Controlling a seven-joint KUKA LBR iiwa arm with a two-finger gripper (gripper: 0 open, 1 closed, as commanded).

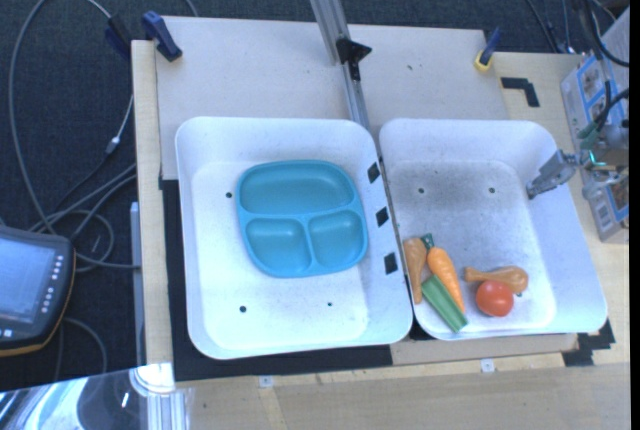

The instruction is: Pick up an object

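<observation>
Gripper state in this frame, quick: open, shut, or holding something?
Gripper: cannot be told; it sits at the right bin's right rim, apart from the toy food at that bin's near edge.

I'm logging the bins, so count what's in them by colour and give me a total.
Orange: 3, two carrots and a gourd
Green: 1, cucumber
Red: 1, tomato
Blue: 1, plate
Total: 6

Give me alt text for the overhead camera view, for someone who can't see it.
Toy food, a carrot, a green vegetable, a tomato and more, sits at the near edge of the right bin. The left bin holds a teal divided plate. The gripper hovers over the right bin's far right edge.
</observation>
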